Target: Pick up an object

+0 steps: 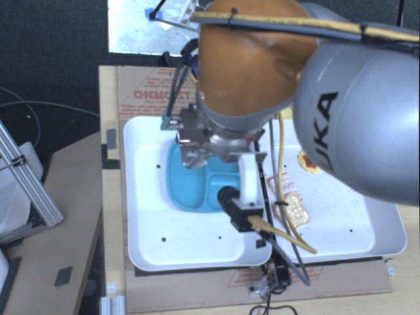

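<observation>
Brown cardboard [147, 87] covers the bench under two shallow white bins set side by side, with dark floor and a shiny metal sheet [141, 18] beyond its far edge. Over the left bin [147, 241] hangs the grey arm [361, 104], whose wide orange band [246, 51] blocks much of the middle of the scene. Below the band the gripper [193, 155] sits low above a blue dish [190, 189] that lies in the centre of the left bin; whether anything is pinched there cannot be told. Yellow cable [282, 169] runs down beside the wrist. In the right bin [384, 231], near the wall shared with the left one, lie a pale waffle-like piece [295, 209] and, further back, a yellow and red item [307, 163] partly hidden by the arm
</observation>
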